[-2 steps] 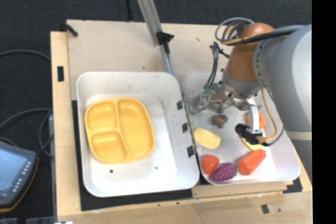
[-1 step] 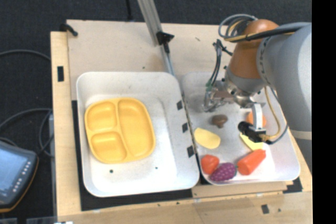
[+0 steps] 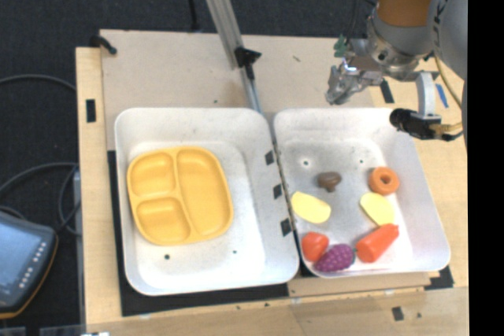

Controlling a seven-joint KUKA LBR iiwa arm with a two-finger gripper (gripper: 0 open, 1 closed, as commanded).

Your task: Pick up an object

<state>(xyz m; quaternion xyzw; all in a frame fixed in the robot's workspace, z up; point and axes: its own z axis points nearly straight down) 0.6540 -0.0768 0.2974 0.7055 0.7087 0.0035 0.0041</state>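
The gripper (image 3: 339, 91) hangs at the end of the grey arm (image 3: 409, 4), over the bare bench (image 3: 173, 75) just beyond the far rim of the right bin (image 3: 350, 142), near that bin's far left corner. It holds nothing, and whether it is open or closed cannot be told from this angle.

The right bin holds 7 small things, all in its near half:
- 1 brown mushroom-shaped piece (image 3: 329, 181), closest to the gripper, alone near the middle
- 1 orange ring (image 3: 384, 181) toward the right wall
- 2 pale yellow pieces: 1 (image 3: 310, 208) on the left, 1 (image 3: 379, 208) just below the ring
- 1 red rounded piece (image 3: 315, 245) at the near left
- 1 purple bumpy cluster (image 3: 337, 256), touching the red piece and lying against the near rim
- 1 orange-red carrot-shaped piece (image 3: 378, 241), tilted, just below the right yellow piece

The left bin (image 3: 252, 193) holds 1 yellow tray (image 3: 179, 193) with 3 compartments. The 2 bins meet along 1 shared edge.

A slanted metal strut (image 3: 219, 0) comes down from the top toward the far end of that shared edge, left of the gripper and apart from it. A grey handheld screen (image 3: 24, 256) lies off the bench at the lower left.

The far half of the right bin is bare floor, leaving open room around the brown piece. The 3 things along the near rim crowd each other and the wall.
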